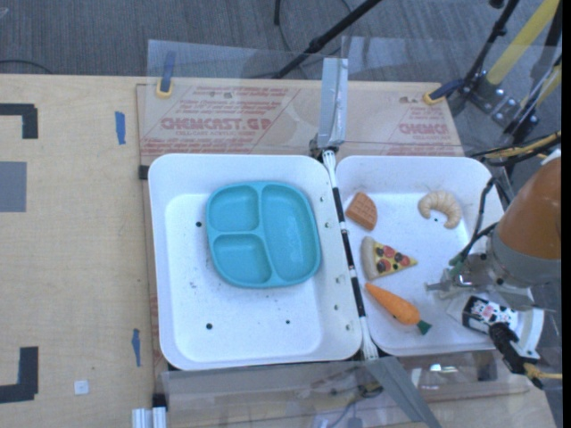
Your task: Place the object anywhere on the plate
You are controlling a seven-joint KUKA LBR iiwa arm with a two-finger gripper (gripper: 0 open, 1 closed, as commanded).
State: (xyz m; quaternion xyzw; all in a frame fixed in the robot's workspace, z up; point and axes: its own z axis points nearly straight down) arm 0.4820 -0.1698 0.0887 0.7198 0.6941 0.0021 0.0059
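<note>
A teal divided plate (264, 235) lies in the left bin (178, 275) with nothing on it. In the right bin (406, 169) lie a brown toast piece (362, 210), a croissant (442, 207), a pizza slice (384, 259) and an orange carrot (394, 303). My gripper (453, 281) hangs over the right bin's near right part, a short way right of the carrot and the pizza slice. Nothing shows in its grasp. The grey arm with its orange band (535, 221) covers the bin's right edge.
A raised divider (343, 239) runs between the two bins. A clear board with red lettering (223, 119) lies behind them, with a metal post (334, 105) at its middle. Tripod legs and cables stand on the floor at the back right.
</note>
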